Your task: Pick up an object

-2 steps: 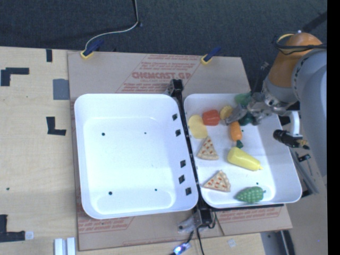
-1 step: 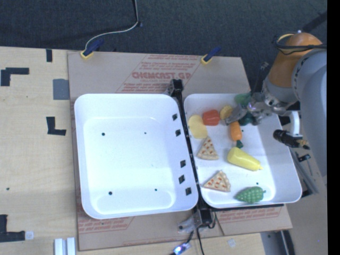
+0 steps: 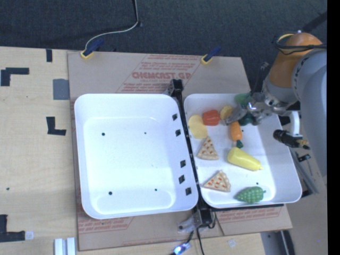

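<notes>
- While the arm (image 3: 297, 68) leans in from the right, its gripper (image 3: 245, 112) sits low over the upper part of the right bin (image 3: 281, 166), close to that bin's far rim.
- Whether the gripper is spread or pinched shut I cannot tell; the metal parts blur together there.
- Just beside the gripper lies a carrot (image 3: 235, 131), orange, pointing down the bin, with a small green piece (image 3: 243, 98) at the gripper's upper side.
- A red block (image 3: 211, 117) and a pale yellow lump (image 3: 196, 126) crowd the bin's upper left, the lump near the divider between the bins.
- Down the middle lie two pizza slices (image 3: 207, 149), one under the lump, the other (image 3: 218, 181) nearer the front rim.
- A yellow pepper (image 3: 244, 159) rests tilted right of the upper slice, with bare floor between it and the right wall.
- A green veg (image 3: 249, 195) lies near the front rim.
- The left bin (image 3: 85, 158) offers wide white floor, wall to wall.
- Both bins rest on a cardboard sheet (image 3: 154, 73) with clamps (image 3: 91, 47) at its far corners.
</notes>
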Available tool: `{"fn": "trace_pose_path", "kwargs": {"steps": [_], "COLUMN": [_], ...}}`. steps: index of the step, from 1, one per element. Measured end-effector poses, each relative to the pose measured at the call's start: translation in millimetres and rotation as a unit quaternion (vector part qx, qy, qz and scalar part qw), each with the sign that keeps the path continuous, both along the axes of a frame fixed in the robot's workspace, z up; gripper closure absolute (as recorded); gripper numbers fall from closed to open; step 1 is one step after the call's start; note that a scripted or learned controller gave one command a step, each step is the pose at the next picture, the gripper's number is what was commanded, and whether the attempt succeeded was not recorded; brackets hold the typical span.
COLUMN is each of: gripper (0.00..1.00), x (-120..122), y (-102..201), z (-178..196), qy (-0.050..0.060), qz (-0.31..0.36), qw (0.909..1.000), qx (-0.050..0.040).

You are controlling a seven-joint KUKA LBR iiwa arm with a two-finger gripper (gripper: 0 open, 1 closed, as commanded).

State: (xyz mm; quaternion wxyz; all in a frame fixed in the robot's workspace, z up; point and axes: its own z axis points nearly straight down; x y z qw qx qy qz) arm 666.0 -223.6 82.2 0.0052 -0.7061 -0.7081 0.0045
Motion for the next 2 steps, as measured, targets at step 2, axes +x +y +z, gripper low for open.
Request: {"fn": "trace_pose_path", "kwargs": {"steps": [2], "gripper": [0.0], "x": [0.0], "y": [0.1], "z": [0.0], "qy": [0.0], "qz": [0.0], "qw": [1.0], "qx": [0.0]}}
